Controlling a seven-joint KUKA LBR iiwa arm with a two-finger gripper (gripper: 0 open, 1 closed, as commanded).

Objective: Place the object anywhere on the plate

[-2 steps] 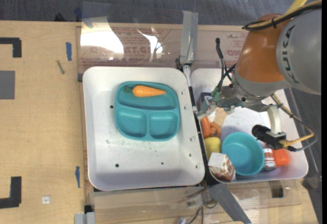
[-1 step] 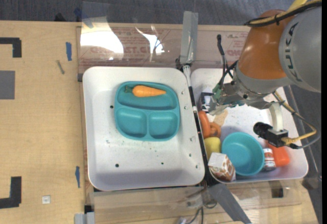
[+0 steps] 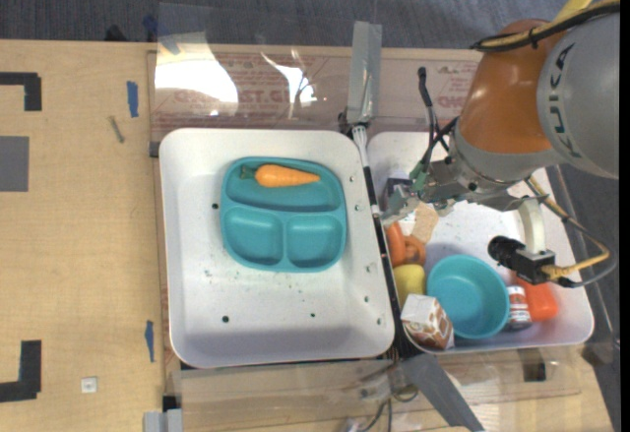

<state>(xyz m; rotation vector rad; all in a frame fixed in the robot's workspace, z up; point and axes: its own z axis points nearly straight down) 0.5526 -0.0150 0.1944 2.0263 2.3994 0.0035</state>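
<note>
Orange against teal, a toy carrot [image 3: 287, 176] is lying in the long upper compartment of the divided plate [image 3: 283, 238], its tip pointing toward the right bin. We are seeing the plate's two lower compartments bare, and the plate itself sitting in the upper middle of the left white bin [image 3: 197, 322].

In the right white bin [image 3: 571, 322] we are finding a crowd of things. A teal bowl [image 3: 471, 296] is sitting near the front. Touching its left rim, a small brown-and-white carton [image 3: 426, 320] is leaning against the bin's front corner. Just above the carton a yellow fruit [image 3: 409, 277] is lying, and above that an orange piece [image 3: 402, 245] next to a pale tan block [image 3: 425, 223]. To the bowl's right a small can [image 3: 519, 308] and an orange-red item [image 3: 542, 301] are resting side by side.

The arm is reaching in from the right, its orange band [image 3: 504, 105] bulking over the right bin's far end. The gripper [image 3: 411, 192] is pointing down by the left wall of that bin, just above the orange piece and tan block. We cannot tell how far its fingers are parted, nor whether they are grasping anything.
</note>
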